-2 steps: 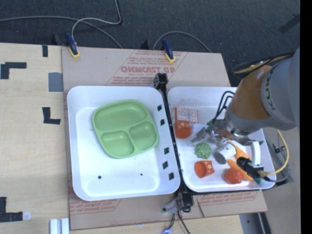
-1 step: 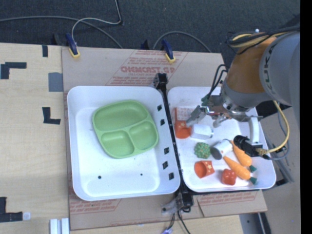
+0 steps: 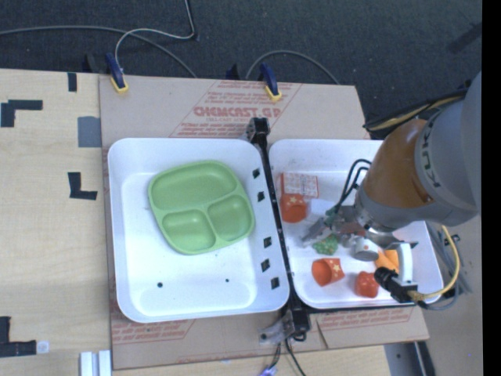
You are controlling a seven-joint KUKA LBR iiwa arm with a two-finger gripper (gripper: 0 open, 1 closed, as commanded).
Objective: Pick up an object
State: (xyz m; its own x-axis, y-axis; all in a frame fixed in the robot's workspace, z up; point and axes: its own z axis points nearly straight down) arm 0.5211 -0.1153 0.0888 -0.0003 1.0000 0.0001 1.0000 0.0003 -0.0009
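The candidates for picking lie in the right bin (image 3: 301,292). A small green object (image 3: 326,246) sits near the bin's middle, just beside the gripper (image 3: 338,227). In front of it lies an orange-red block (image 3: 327,271), and a red object (image 3: 365,285) lies near that, towards the front wall. A second orange-red piece (image 3: 293,209) rests further back, touching a white card with red print (image 3: 300,185). An orange piece (image 3: 387,258) shows beside the arm's lower housing.

The gripper hangs low over the bin, close to the green object. Whether it is spread or closed cannot be told from this angle, and nothing can be seen held in it.

Recommended procedure, as a judgement: select one object that stands apart from its neighbours. The orange-red block in front appears the clearest choice. Centre the gripper over it and descend vertically. Close fully before lifting, then lift straight up. Avoid the bin wall and the divider (image 3: 270,210) between bins.

The left bin (image 3: 129,288) carries a green compartment plate (image 3: 202,206). Both bins rest on a cardboard sheet (image 3: 235,112) on the worktop (image 3: 47,233).
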